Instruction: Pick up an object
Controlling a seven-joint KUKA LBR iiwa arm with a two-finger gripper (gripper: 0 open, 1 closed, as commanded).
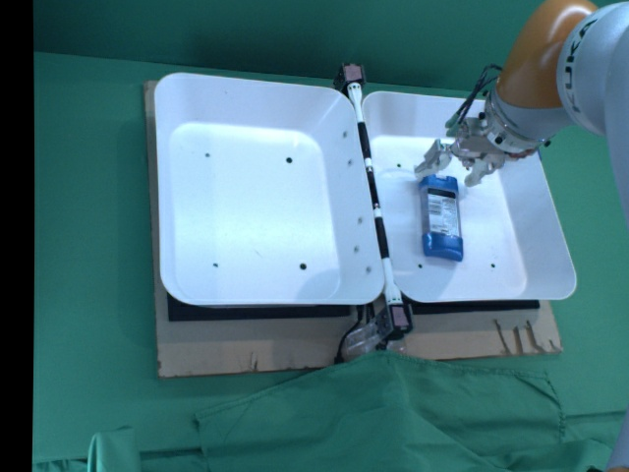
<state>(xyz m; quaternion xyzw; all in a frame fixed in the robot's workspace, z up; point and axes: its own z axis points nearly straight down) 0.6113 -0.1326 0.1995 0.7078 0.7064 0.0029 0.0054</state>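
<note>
2 white bins (256, 106); 1 blue packet (442, 219) in the right one; fingers (430, 157) spread wide above it.

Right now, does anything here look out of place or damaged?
Mostly tidy. The blue packet lies flat in the right bin, below the gripper. The cardboard sheet under the bins has a ragged, torn front edge, and green cloth drapes over it.

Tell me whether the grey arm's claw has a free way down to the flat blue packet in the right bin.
Probably yes. The claw hangs right over the top end of the flat blue packet, which lies alone on the floor of the right white bin. Nothing sits between them, and the bin walls stand well off.
</note>
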